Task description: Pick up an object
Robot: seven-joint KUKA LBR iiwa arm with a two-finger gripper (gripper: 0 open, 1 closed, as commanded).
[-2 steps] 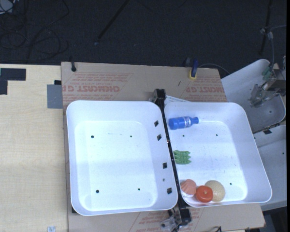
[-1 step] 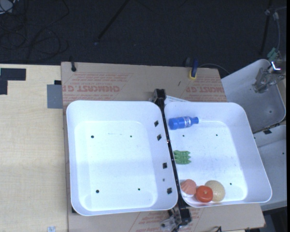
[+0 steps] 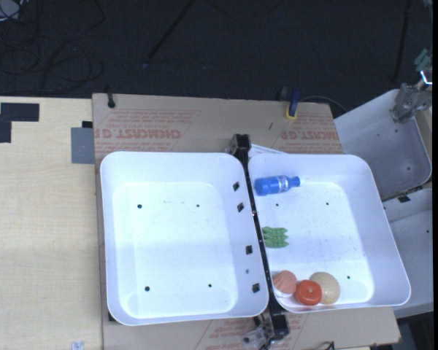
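Note:
The right bin (image 3: 365,224) holds several small objects. A blue bottle (image 3: 276,184) with a white cap lies on its side near the bin's back left corner. A small green item (image 3: 275,237) rests against the left wall at mid-depth. At the front left corner sit three round pieces close together: a pale pink one (image 3: 285,281), a red-orange one (image 3: 308,292) and a beige one (image 3: 325,286).
The left bin (image 3: 168,239) stands beside the right one, with a black divider (image 3: 252,224) between them. Both rest on a cardboard sheet (image 3: 175,122). A grey metal plate (image 3: 394,144) lies at the right. Light wooden bench top (image 3: 36,232) stretches to the left.

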